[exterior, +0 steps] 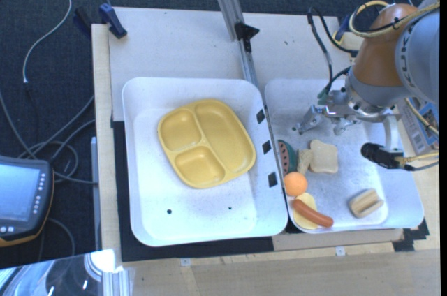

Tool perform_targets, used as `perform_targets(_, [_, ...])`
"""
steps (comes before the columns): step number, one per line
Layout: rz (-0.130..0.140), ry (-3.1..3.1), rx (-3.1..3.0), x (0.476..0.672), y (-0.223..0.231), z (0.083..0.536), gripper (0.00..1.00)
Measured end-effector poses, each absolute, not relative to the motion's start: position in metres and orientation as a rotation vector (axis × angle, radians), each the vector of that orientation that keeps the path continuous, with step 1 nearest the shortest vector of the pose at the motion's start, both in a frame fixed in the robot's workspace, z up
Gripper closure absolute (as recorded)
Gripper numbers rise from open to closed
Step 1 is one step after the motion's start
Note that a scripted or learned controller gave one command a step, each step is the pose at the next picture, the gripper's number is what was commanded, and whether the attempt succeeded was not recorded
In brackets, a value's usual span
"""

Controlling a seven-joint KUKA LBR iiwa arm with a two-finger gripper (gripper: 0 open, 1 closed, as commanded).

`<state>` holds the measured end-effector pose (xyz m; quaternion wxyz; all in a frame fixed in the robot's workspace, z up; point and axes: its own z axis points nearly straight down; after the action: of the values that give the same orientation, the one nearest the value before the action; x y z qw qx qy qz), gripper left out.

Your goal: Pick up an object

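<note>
A pale bread slice (324, 156) lies flat near the middle of the right bin (404, 179). It is close to square, slightly longer from the far side to the near side, and shows no clear pointing end. A smaller pale piece touches its left edge.

The end effector (327, 121) hangs just beyond the slice's far edge, above the bin floor. Its 2 metal prongs are spread apart with nothing between them, and they are clear of the bread.

The grey arm (412, 57) reaches in from the right. Its orange band (380, 54) sits above a wrist turned down over the far half of the right bin.

Left of the slice, a watermelon wedge (283, 155) rests against the bin's left wall. An orange ball (295, 183) sits nearer the camera, just beside the bread. Below the ball, a sausage (314, 213) lies on a yellow piece (305, 202), its long axis running from upper left to lower right. A bread roll (366, 202) sits apart near the front right corner, tilted from lower left to upper right.

The left bin (209, 214) holds 1 yellow plate (206, 142) with 3 compartments, lying flat and slightly turned. Both bins stand side by side on the pale tabletop (174, 43).
</note>
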<state>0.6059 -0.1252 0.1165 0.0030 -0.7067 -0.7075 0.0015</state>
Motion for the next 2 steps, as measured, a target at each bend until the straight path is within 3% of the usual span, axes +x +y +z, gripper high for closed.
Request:
perform_targets(1, [-0.002,-2.222,-2.22,0.608,-0.125,0.131,1.0])
perform_targets(2, [-0.007,-2.227,-2.222,0.607,-0.115,0.187,1.0])
